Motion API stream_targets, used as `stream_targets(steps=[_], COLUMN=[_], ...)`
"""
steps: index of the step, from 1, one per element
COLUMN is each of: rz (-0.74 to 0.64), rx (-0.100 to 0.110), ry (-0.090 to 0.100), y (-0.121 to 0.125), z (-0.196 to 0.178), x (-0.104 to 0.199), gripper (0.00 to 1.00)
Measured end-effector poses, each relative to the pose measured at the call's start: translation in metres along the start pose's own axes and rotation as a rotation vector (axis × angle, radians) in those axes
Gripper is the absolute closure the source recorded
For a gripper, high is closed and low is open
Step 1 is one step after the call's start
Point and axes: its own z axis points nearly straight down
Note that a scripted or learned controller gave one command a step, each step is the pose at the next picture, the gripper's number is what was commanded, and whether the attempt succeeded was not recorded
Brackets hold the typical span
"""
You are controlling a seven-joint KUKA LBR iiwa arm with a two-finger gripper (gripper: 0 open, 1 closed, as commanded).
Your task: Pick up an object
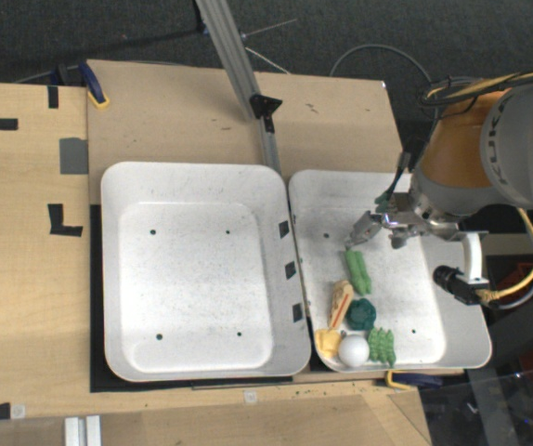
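My gripper [379,237] hangs over the upper middle of the right bin [452,342], fingers spread open and nothing between them. Just below its left finger lies a long light-green object [357,272], apart from the fingertips. Further toward the bin's front edge sit a tan stick-like piece [341,303], a dark green round object [360,315], a yellow piece [328,344], a white ball [353,349] and a small green ridged object [382,346], all bunched together.
The left bin [118,249] stands beside the right one, with black clips along the shared wall [292,269]. A grey metal pole [234,49] slants in from the top. The arm's grey body with its orange band [461,151] and cables fills the right side.
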Motion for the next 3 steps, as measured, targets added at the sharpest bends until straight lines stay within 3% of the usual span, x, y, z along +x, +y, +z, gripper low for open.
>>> stream_targets(steps=[1, 2, 3], rz=[0.0, -0.001, 0.0], rx=[0.002, -0.003, -0.008], ry=[0.0, 0.0, -0.001], y=[-0.002, 0.0, -0.002], z=[0.054, 0.041, -0.001], x=[0.001, 0.001, 0.005], gripper=[0.0, 1.0, 1.0])
